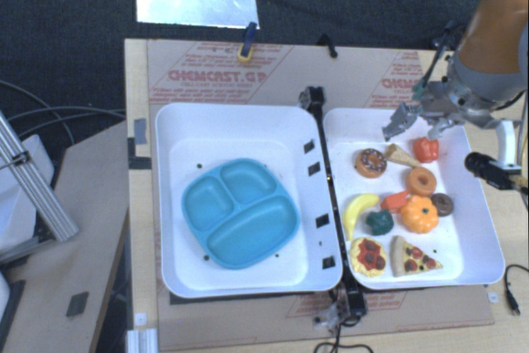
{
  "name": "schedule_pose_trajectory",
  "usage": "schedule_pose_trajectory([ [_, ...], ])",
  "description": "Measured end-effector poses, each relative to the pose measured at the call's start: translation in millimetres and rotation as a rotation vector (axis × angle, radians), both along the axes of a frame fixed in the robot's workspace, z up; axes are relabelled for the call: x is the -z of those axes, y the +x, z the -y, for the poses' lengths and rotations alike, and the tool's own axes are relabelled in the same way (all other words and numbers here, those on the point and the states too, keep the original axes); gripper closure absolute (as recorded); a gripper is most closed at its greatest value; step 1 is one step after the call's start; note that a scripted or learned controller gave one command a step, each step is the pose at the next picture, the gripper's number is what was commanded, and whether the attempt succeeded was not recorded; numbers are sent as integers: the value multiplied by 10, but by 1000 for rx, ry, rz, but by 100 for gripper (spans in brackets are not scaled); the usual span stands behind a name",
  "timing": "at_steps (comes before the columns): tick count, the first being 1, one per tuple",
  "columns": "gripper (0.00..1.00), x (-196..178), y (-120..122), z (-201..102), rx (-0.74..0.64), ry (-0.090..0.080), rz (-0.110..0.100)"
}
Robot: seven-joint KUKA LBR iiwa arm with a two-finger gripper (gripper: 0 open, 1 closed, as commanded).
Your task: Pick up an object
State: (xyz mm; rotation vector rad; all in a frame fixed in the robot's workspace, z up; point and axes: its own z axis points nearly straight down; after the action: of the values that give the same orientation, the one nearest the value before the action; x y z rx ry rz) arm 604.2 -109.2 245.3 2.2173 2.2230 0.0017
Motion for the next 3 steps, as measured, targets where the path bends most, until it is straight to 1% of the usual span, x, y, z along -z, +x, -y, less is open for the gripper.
schedule_pose_trajectory([
  [1,0,1269,-164,270,4,1,-12],
  [2,0,1542,-137,646,1,2,11],
  [3,0,1538,-290,372,-2,-11,21],
])
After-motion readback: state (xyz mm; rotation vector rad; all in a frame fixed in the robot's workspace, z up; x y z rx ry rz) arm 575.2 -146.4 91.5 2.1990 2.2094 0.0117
